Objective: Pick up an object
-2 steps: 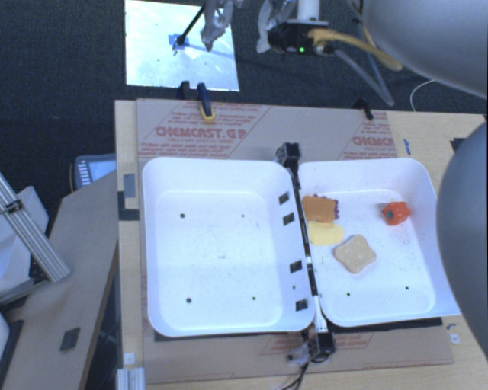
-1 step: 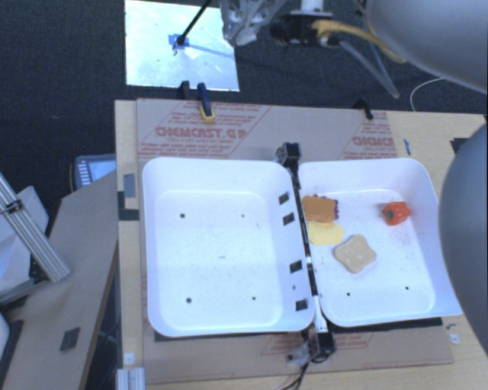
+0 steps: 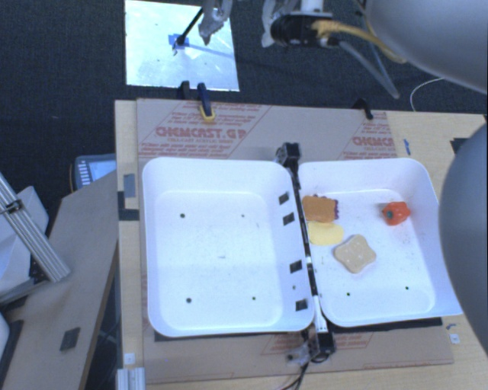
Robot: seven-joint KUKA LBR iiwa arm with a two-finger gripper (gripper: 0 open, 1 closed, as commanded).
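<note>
Several small objects lie in the right bin (image 3: 427,190). An orange-brown slab with a purple edge (image 3: 320,208) sits near the bin's left wall, touching a flat yellow piece (image 3: 326,234) just below it. A beige toast-shaped piece (image 3: 354,254) lies beside the yellow one, toward the front. A red-orange pepper-like item (image 3: 395,213) rests apart at the right. My gripper (image 3: 216,21) hangs high at the frame's top edge, over the back of the bench, far from both bins. The grey arm fills the upper right and right side.
The left bin (image 3: 152,228) stands next to the right one, joined by a black hinge strip (image 3: 297,228). Both rest on a cardboard sheet (image 3: 229,129). A shiny metal plate (image 3: 164,53) lies behind. An aluminium bar (image 3: 30,236) and a small device (image 3: 91,169) sit left.
</note>
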